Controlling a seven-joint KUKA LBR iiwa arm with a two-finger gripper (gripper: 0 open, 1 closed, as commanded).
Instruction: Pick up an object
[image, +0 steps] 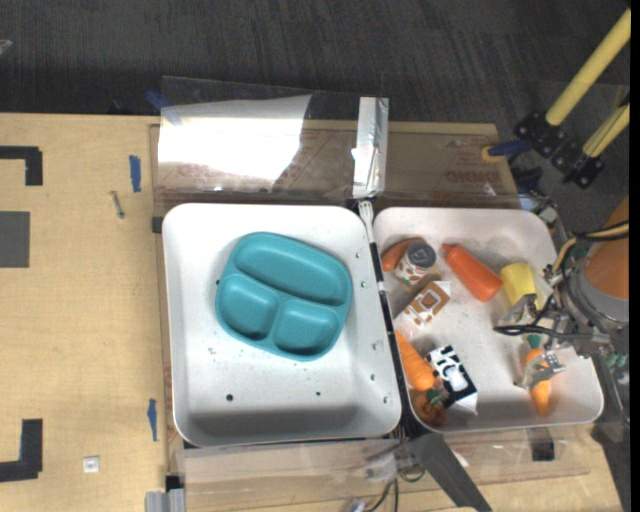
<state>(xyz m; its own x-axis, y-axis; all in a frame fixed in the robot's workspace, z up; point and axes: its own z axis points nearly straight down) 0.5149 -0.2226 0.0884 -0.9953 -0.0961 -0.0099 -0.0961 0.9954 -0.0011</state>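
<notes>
The right bin (480, 225) holds several small items. Among them are an orange cone-shaped piece (472, 272), a yellow block (517, 283), a round brown-and-white can (412, 258), a brown square waffle-like piece (428, 302), a carrot (415, 365) and a black-and-white box (452, 375). My gripper (538, 362) hangs low over the bin's near right corner, with cables around it. A small orange piece (541, 393) lies right under or against it. The arm's wrist with its orange band (612, 270) stands above the bin's right rim.
The left bin (200, 400) carries a teal divided plate (283, 295) in its middle. A clear plastic sheet (240, 140) and a metal strip (370, 145) lie behind the bins. Yellow poles (590, 65) stand at the far right.
</notes>
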